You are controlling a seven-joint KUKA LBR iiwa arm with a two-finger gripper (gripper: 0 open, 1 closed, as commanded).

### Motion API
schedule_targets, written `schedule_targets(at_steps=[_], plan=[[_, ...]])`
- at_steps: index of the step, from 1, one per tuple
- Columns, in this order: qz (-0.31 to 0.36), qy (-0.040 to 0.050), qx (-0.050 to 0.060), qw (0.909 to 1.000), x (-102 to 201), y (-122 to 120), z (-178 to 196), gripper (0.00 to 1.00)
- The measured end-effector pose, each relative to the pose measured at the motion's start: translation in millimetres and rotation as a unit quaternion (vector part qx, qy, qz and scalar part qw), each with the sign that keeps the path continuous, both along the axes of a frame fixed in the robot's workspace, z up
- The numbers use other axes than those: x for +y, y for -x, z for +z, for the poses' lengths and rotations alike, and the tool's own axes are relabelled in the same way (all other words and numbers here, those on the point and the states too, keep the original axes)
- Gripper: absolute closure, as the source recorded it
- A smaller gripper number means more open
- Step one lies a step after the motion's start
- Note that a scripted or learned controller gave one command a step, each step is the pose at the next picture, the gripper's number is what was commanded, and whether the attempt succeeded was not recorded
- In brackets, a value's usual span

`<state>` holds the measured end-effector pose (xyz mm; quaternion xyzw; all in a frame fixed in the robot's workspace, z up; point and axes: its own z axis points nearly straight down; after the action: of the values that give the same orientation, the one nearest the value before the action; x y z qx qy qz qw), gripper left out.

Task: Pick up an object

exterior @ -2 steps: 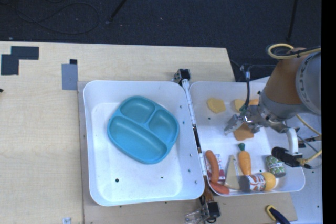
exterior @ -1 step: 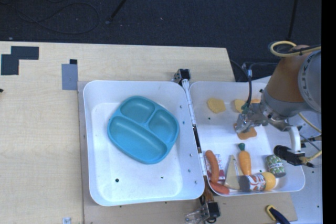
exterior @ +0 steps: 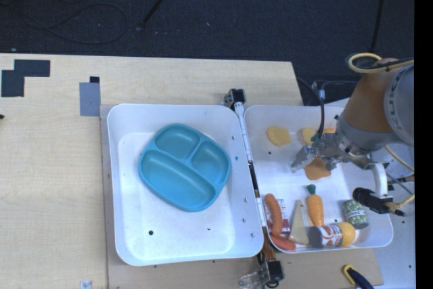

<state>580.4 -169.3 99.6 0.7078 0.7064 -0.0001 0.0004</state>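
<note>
Left bin [exterior: 122, 240]: you have one blue plate [exterior: 184, 166] with three sections lying in it, toward the upper middle.
Right bin [exterior: 284, 118]: this one holds the food items you can pick from.
Upper part: a yellow piece [exterior: 278, 137] lies near the dividing wall; an orange piece [exterior: 318, 172] lies just under the tool.
Lower part: a carrot [exterior: 314, 208] stands lengthwise in the middle; a sausage [exterior: 272, 211] lies to its left, close to the wall; a bottle [exterior: 333, 235] lies on its side along the bottom edge; a green can [exterior: 354, 213] sits to the right.
Tool [exterior: 310, 158]: it hangs low in the right bin's upper half, just above the orange piece; its grey fingers [exterior: 300, 160] look spread apart, and you see nothing clamped between them.
Arm [exterior: 379, 108]: it comes in from the right, orange band above the wrist.
Desk [exterior: 47, 179]: light wood, both bins sitting on it side by side.
</note>
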Motion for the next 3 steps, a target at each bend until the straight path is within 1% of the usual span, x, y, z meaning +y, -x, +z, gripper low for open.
schedule_targets(at_steps=[1,2,3], plan=[[0.001,-0.0008,0.001,1.0,-7,35,-11,0.0],[0.001,-0.0013,0.0,1.0,31,32,-11,0.0],[0.001,0.0,0.0,1.0,24,-64,66,0.0]])
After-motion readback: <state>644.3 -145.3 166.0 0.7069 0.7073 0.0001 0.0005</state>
